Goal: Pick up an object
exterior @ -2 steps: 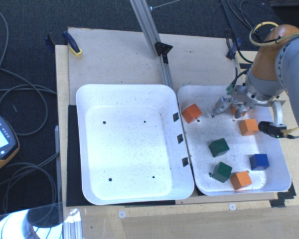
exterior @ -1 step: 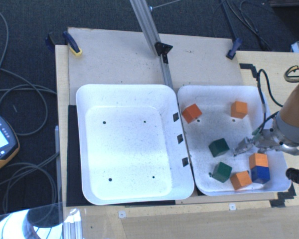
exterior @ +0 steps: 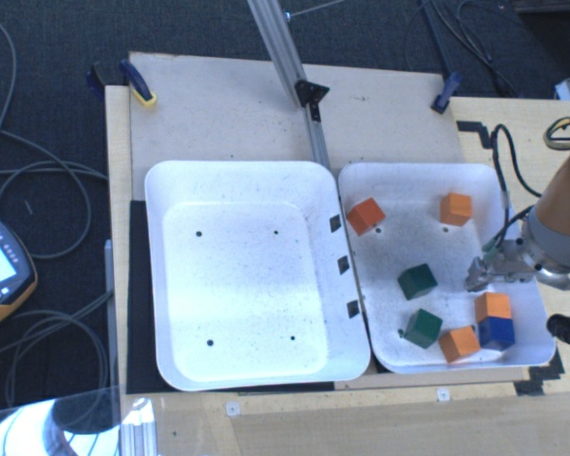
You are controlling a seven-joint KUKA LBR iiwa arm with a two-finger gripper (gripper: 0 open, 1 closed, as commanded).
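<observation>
counter (exterior: 218,112) carries two white bins side by side. left bin (exterior: 161,188), right bin (exterior: 399,174). my arm (exterior: 556,221) reaches in over the right bin's right side. my claw (exterior: 483,272) hangs just above the orange-on-blue block stack (exterior: 494,319); can't tell its state, too small and blurred. same bin: two green cubes (exterior: 417,280) (exterior: 424,328) mid-front, orange cubes at back left (exterior: 366,216), back right (exterior: 456,208), front (exterior: 459,343) beside the stack.

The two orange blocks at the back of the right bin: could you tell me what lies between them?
Only bare bin floor, seen from the overhead camera.
</observation>
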